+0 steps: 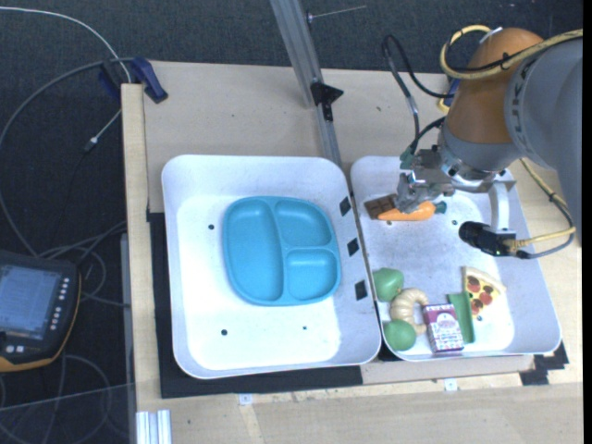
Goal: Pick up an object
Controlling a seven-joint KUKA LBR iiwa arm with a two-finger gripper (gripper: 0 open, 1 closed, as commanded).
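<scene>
The gripper (pixel 413 195) covers part of the orange carrot (pixel 409 214) (fingers too small to read); the arm (pixel 546 81) runs off the right edge.

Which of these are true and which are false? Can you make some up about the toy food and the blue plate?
1. The blue plate lies in the left bin. True.
2. The pizza slice sits on the blue plate. False: it lies in the right bin.
3. The tool is right above the carrot. True.
4. The pink box is in the left bin. False: it is in the right bin, near the front edge.
</scene>
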